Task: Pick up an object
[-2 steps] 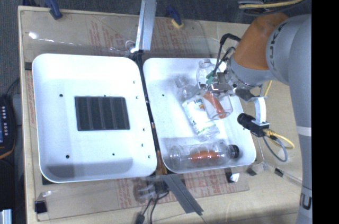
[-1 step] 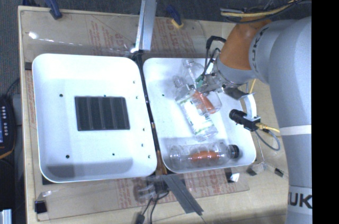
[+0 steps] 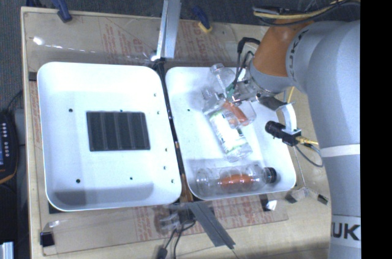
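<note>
Two white bins side by side on the counter. Left bin carries a dark ribbed rectangle near its middle. Right bin holds clear plastic items: a bottle lying at a slant in the middle, its top toward 12 o'clock, and a second bottle lying flat along the 6 o'clock wall, orange showing inside, dark cap toward 3 o'clock. Arm enters from 3 o'clock, orange band at about 1 o'clock of the right bin. Hand sits low over the slanted bottle's upper end, among clear plastic and an orange patch; cannot tell its opening or whether it holds anything.
</note>
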`<state>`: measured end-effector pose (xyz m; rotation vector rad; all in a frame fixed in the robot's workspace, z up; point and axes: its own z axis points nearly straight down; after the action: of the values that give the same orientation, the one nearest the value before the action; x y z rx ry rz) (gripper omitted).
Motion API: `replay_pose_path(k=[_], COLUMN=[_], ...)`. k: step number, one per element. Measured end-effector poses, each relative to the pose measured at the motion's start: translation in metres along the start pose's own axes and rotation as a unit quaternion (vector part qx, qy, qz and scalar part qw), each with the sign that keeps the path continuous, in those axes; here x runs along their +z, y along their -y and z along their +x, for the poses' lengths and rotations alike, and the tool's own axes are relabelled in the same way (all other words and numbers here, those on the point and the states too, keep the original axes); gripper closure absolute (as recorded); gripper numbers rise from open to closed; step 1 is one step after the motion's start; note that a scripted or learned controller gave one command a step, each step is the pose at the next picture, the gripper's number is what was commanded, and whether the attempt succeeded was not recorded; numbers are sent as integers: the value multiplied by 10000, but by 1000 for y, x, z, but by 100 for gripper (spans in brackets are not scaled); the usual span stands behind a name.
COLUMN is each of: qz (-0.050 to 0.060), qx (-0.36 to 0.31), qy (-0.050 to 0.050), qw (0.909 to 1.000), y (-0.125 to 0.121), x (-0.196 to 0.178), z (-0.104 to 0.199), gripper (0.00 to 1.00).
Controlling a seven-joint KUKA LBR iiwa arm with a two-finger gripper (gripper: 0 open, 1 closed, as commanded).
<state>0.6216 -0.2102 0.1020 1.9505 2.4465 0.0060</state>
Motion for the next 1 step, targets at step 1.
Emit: replay_pose_path(k=[1], qz=[-8], qx=[-229], qy=[9], qw=[9997], y=[-6], x=[0], z=[-1], gripper=[0])
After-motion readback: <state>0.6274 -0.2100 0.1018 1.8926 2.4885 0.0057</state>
